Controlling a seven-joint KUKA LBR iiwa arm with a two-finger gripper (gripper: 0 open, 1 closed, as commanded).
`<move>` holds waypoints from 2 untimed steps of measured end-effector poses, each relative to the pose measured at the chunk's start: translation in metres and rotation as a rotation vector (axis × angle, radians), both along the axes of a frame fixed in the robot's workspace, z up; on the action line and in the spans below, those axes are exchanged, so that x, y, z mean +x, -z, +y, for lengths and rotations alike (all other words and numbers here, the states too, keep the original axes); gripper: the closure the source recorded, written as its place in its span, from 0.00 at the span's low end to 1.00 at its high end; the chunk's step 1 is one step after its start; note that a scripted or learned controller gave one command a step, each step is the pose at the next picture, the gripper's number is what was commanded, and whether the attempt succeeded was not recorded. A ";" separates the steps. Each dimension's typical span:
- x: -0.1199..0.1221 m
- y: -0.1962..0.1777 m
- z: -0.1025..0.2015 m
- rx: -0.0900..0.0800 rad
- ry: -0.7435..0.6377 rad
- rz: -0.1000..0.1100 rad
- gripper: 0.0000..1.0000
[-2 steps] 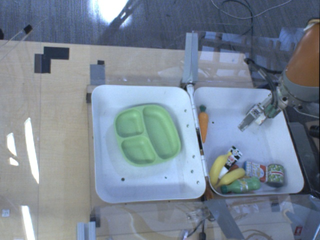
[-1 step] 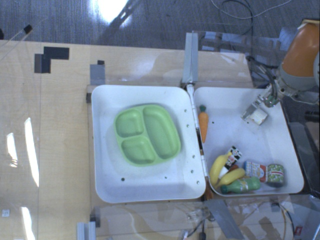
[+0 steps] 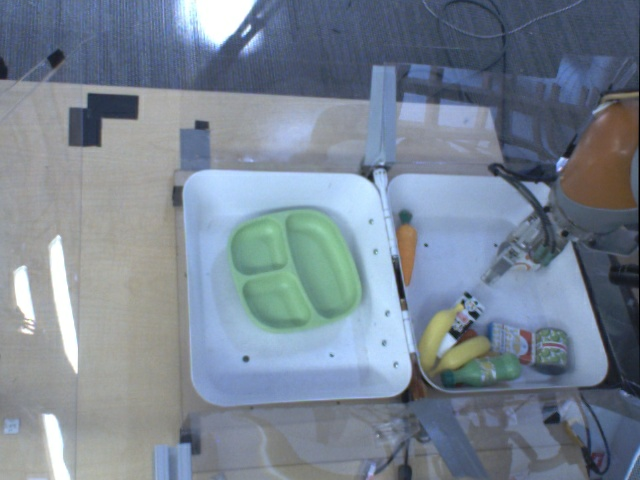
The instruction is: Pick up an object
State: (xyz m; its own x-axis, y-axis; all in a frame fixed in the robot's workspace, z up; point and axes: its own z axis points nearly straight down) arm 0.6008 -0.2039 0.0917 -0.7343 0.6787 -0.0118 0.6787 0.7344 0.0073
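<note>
My gripper (image 3: pixel 503 266) hangs over the right bin (image 3: pixel 450 203), in its right half, pointing down and to the left over bare white floor. Nothing is visibly held in it. An orange carrot (image 3: pixel 406 241) with a green top lies along the bin's left wall. At the bin's front are two yellow bananas (image 3: pixel 441 334), a small black-and-white toy (image 3: pixel 468 312), a green bottle (image 3: pixel 483 371), a red-and-white pack (image 3: pixel 510 339) and a green can (image 3: pixel 551 348). The toy lies nearest to the gripper, below and to its left.
The left bin (image 3: pixel 215 363) holds a light green divided plate (image 3: pixel 295 268). A metal divider (image 3: pixel 393 268) runs between the bins. The arm's orange band (image 3: pixel 605 158) and dark cables (image 3: pixel 525 193) overhang the right bin's far right corner.
</note>
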 end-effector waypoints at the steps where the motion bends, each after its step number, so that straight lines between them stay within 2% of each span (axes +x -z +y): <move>1: -0.009 0.002 -0.001 0.003 0.166 0.000 0.00; 2: -0.006 -0.011 0.000 0.003 0.164 -0.010 1.00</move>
